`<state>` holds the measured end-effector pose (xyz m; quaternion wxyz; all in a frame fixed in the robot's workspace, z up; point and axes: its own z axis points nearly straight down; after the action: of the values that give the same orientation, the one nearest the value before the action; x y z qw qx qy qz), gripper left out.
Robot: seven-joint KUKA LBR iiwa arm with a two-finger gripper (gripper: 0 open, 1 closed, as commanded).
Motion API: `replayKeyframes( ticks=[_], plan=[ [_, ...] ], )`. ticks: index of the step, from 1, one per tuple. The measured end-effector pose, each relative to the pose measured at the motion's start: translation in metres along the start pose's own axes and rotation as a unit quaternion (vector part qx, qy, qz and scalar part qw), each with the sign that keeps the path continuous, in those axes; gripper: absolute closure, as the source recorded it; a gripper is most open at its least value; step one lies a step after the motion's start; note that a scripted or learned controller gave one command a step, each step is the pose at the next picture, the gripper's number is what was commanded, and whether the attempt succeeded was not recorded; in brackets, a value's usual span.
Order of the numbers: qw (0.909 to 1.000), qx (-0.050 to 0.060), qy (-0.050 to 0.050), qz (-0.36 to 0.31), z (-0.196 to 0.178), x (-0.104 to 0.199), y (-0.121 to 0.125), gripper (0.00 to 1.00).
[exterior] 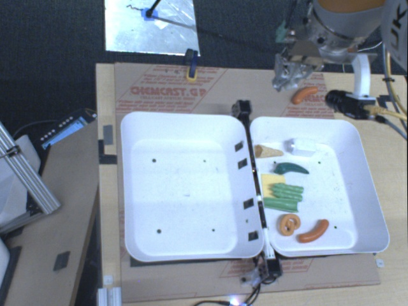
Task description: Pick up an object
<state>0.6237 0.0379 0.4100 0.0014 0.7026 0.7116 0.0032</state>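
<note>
Nearest, a sausage [313, 231] is offered in the right bin [363, 171]. Gripper [290, 76] finger state cannot be told; descent should be centred.

Objects sat in the right bin [357, 171], toward its left half. A tan wedge-shaped piece [268, 150] lay near the top left, pointing right, with a clear/white plastic item [301, 147] just beside it to the right. Below them a dark green pepper [291, 168] lay sideways. Under that, a yellow flat block [272, 180] against the divider side, touching a light green bunch of beans [282, 197] lying crosswise. Near the front, a small tan pretzel-like ring [289, 224] lay beside an orange-red sausage [313, 231], curved, tilted up to the right. Another orange sausage [305, 95] lay outside the bins on the cardboard behind the right bin.
</note>
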Motion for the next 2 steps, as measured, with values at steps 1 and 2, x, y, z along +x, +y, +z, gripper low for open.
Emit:
replayKeyframes(
  ticks=[1,2],
  plan=[
    [1.0,-0.002,0.001,0.001,-0.065,0.066,0.005,1.0],
    [1.0,0.0,0.002,0.0,-0.131,0.097,-0.13,1.0]
  ],
)
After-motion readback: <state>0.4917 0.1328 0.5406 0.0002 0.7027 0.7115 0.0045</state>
